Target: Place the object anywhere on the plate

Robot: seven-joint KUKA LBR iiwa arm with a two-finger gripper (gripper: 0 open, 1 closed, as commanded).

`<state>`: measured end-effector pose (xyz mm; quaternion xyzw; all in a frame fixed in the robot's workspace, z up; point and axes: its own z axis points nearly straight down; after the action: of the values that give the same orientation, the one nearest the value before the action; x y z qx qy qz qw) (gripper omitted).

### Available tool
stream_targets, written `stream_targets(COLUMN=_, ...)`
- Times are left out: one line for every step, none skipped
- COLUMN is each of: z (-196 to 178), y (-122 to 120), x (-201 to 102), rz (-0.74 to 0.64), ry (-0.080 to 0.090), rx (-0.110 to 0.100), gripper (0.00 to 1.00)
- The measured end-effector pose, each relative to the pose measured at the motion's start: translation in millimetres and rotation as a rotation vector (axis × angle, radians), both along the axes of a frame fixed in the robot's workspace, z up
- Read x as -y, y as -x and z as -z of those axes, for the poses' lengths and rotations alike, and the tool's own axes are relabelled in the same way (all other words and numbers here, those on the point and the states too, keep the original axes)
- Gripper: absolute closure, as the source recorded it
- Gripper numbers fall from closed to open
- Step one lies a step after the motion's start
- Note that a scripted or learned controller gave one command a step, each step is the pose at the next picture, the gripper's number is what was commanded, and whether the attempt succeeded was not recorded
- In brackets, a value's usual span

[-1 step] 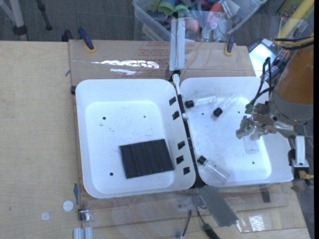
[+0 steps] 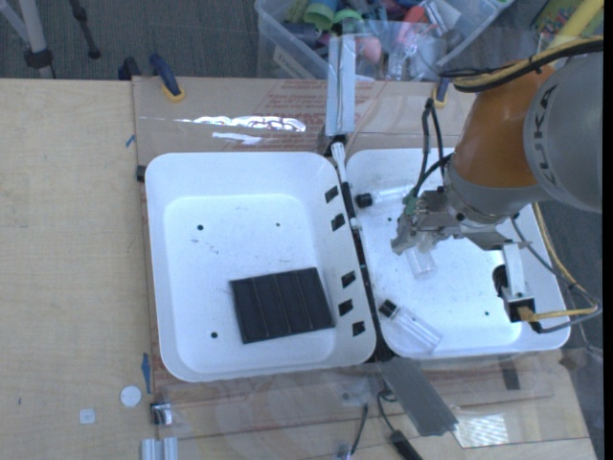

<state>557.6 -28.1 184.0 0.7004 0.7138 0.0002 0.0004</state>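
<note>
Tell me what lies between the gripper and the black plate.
In the camera view, the bins' rims with black clips separate gripper from black plate; otherwise bare white floor.

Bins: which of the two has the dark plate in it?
The bin on the view's left; the black plate lies flat in it. The other bin sits under the gripper.

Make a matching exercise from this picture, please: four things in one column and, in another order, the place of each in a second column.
Things:
1. black ridged plate
2. gripper
3. clear plastic piece
4. storage tub of colourful toys

Places:
A. beyond the bench, at the top of the view
B. left bin, on its floor near the front
C. right bin, near its front left corner
D. over the middle of the right bin

Pairs: 1-B, 2-D, 3-C, 4-A
</note>
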Motion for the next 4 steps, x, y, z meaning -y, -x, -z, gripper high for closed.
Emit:
stream_targets(z=-0.5, y=-10.7, x=-69.6, rz=-0.462, ry=0.000, rx=0.002, gripper=1.00)
stream_targets(z=-77.8, y=34.1, x=-115.8, rz=-0.628, ry=0.000, rx=0.001, gripper=1.00)
stream_targets(z=-73.1, y=11.2, x=-198.8, rz=-0.784, ry=0.000, rx=0.003, gripper=1.00)
stream_targets(z=-84.5, y=-26.7, x=-244.3, rz=-1.056, ry=0.001, rx=0.005, gripper=1.00)
